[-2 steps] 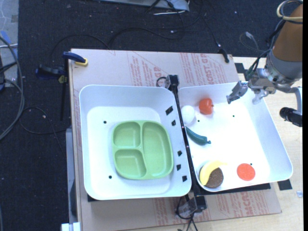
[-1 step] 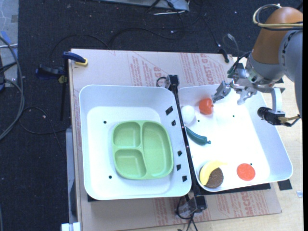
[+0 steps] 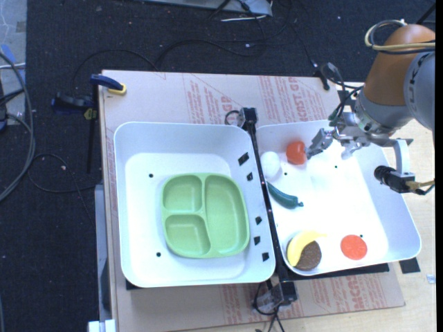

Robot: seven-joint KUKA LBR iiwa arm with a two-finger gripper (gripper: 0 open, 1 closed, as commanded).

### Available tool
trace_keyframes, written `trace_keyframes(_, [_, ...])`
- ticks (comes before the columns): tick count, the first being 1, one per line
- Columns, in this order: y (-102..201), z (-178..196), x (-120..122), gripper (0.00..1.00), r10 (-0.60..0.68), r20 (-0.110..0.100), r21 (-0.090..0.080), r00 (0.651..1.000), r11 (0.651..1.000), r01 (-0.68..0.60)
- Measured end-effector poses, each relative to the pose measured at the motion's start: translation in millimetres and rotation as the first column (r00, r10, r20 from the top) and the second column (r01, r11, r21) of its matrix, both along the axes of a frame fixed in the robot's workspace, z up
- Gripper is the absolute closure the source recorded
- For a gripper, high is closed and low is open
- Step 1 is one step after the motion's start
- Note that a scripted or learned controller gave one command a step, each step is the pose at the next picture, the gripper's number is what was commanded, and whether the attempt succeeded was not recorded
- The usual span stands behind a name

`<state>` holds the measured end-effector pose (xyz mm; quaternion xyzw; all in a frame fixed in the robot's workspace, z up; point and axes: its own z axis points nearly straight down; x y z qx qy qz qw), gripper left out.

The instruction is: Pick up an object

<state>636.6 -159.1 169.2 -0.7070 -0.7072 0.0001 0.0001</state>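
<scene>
- The pincer (image 3: 333, 144) hangs over the far part of the right bin (image 3: 396, 216), its 2 fingers apart with nothing between them.
- A small red-orange object (image 3: 296, 152) lies just left of the pincer, with a white ball (image 3: 270, 162) beside it at the bin's left wall.
- Nearer the camera lie a teal piece (image 3: 283, 196), a yellow-and-brown item (image 3: 305, 250) and an orange disc (image 3: 354, 247).
- The left bin (image 3: 138, 185) holds a green divided plate (image 3: 205, 215).

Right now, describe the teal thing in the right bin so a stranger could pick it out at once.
Look in the right bin, along its left wall beside the divider. Below the white ball lies a teal pepper, slanting down to the right. It is the bin's only long, curved, teal thing; its neighbours are round.
</scene>
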Motion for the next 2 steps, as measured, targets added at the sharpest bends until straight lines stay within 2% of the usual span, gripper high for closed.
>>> trace_keyframes(1, [18, -73, 21, 0.00, 0.000, 0.006, 0.000, 1.000, 1.000, 0.000])
trace_keyframes(2, [17, -62, 21, 1.00, -0.001, 0.009, -0.003, 1.000, 1.000, 0.001])
